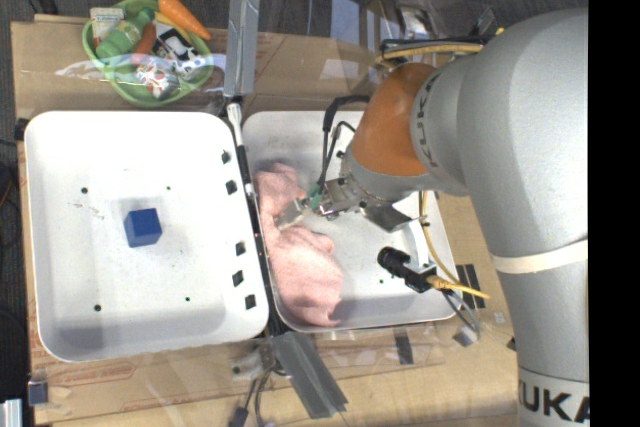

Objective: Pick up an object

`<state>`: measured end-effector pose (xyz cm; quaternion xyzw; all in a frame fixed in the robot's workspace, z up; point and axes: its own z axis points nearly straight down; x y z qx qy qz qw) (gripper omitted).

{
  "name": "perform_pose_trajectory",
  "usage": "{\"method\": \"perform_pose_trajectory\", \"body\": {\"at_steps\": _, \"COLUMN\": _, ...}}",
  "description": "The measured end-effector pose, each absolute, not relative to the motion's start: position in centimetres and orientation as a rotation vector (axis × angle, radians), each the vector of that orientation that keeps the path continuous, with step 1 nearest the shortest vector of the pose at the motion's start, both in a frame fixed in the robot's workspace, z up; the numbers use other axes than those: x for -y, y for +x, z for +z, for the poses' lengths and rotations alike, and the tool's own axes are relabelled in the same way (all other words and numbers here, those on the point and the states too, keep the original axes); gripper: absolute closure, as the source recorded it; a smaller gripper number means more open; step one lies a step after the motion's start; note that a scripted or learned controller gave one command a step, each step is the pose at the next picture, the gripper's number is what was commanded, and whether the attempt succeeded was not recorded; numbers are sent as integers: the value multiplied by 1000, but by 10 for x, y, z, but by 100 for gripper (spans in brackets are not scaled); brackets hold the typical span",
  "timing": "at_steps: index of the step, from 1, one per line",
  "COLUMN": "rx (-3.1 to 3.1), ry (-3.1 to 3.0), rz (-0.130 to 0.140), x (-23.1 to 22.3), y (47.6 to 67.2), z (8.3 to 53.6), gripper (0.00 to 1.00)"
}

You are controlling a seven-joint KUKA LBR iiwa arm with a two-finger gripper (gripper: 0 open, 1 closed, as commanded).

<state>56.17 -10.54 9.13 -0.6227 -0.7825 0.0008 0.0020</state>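
Note:
A pink cloth [303, 267] lies crumpled along the left side of the right bin [372, 313]. My gripper [299, 211] is low over the cloth's upper part, reaching in from the right, and its tip seems to touch the fabric. A small blue cube [143, 226] sits alone in the left bin [60, 155], well away from the gripper. The grey arm with its orange band [392, 137] covers much of the right bin's upper half.
A green bowl [133, 91] holding a toy carrot and other small items stands behind the left bin. A black fitting with a yellow cable [412, 272] hangs from the arm over the right bin's floor. The divider between the bins runs just left of the cloth.

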Motion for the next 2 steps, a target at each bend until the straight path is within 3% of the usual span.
{"method": "perform_pose_trajectory", "body": {"at_steps": 1, "rx": 2545, "ry": -1840, "rz": -2, "x": 108, "y": 523, "z": 91, "gripper": 0}}
{"method": "perform_pose_trajectory", "body": {"at_steps": 2, "rx": 2545, "ry": -1829, "rz": -1, "x": 108, "y": 524, "z": 99, "gripper": 100}}
